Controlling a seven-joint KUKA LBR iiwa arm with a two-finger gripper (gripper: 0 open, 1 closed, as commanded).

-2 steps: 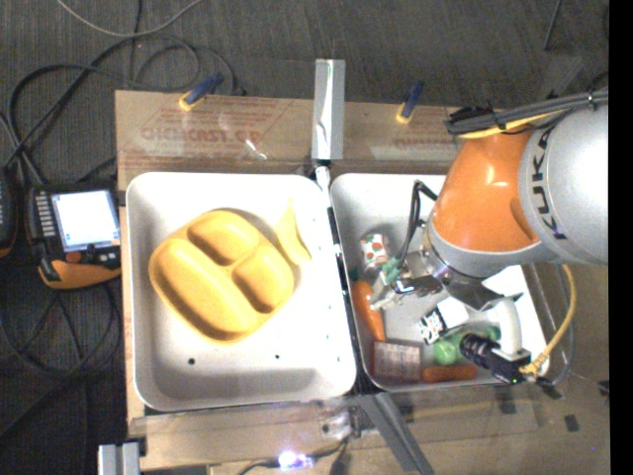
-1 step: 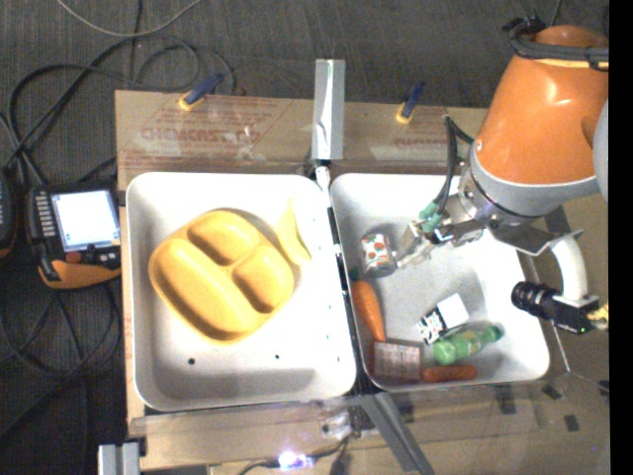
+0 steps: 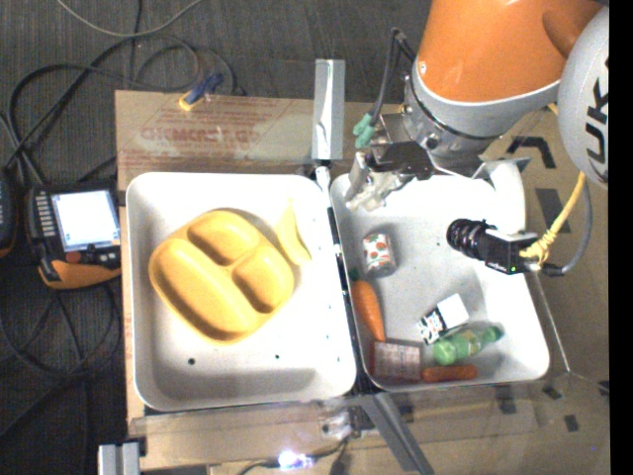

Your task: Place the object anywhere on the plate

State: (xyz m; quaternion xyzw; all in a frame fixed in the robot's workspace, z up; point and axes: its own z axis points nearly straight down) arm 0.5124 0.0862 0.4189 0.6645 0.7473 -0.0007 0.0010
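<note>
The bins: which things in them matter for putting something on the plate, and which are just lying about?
Job: plate, gripper, and one object from the right bin, which one I cannot tell.

Lying about, all but the one picked: can, carrot, green bottle, black-and-white box, brown packet.

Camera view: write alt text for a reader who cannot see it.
A yellow divided plate sits in the left bin with nothing on it, while the arm's gripper hangs over the right bin's far left corner. That bin holds a small can, a carrot, a green bottle and a few other small items.
</note>
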